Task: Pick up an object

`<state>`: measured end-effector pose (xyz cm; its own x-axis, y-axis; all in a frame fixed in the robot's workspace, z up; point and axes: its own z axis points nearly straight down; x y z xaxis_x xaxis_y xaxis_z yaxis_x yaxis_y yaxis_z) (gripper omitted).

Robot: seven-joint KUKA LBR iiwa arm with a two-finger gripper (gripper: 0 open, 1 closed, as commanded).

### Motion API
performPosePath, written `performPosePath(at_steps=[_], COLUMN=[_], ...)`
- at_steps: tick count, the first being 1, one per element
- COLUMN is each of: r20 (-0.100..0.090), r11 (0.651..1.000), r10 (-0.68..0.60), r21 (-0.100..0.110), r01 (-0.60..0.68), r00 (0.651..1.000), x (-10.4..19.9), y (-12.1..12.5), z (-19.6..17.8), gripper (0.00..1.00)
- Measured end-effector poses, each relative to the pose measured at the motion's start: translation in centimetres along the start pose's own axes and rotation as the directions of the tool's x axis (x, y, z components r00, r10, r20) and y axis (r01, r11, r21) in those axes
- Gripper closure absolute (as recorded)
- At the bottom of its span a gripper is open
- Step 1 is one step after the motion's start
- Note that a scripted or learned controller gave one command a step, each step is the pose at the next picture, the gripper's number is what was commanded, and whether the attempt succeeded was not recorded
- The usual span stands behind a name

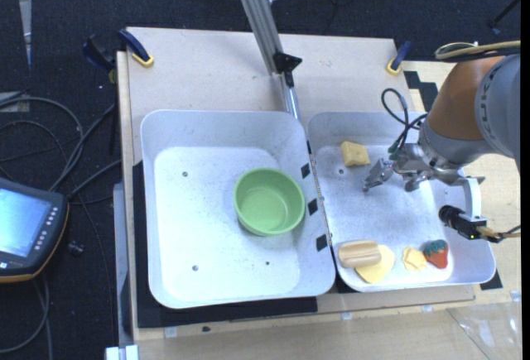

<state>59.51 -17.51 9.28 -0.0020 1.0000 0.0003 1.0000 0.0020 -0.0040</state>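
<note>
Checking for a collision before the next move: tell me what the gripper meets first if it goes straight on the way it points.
Probably the bare floor of the right bin; the gripper points down-left, though depth is unclear.

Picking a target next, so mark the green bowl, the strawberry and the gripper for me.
Green bowl [268, 201]: camera view, on its inner floor.
Strawberry [436, 253]: camera view, on its red body.
Gripper [379, 176]: camera view, at its fingertips over the right bin.
</note>
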Motion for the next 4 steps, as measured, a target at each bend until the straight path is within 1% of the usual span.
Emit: performPosePath(at_steps=[1, 2, 3, 4], r20=[0.0, 0.001, 0.001, 0.001], r11=[1.0, 1.0, 1.0, 1.0], r10=[-0.002, 0.0, 0.001, 0.0], r21=[0.002, -0.005, -0.005, -0.004], r01=[0.002, 0.0, -0.001, 0.0], r00=[1.0, 1.0, 1.0, 1.0], x=[0.0, 0.0, -0.2, -0.2], y=[0.0, 0.1, -0.5, -0.4], z=[-0.8, -6.9, -12.7, -16.9], gripper=[1.0, 1.0, 1.0, 1.0])
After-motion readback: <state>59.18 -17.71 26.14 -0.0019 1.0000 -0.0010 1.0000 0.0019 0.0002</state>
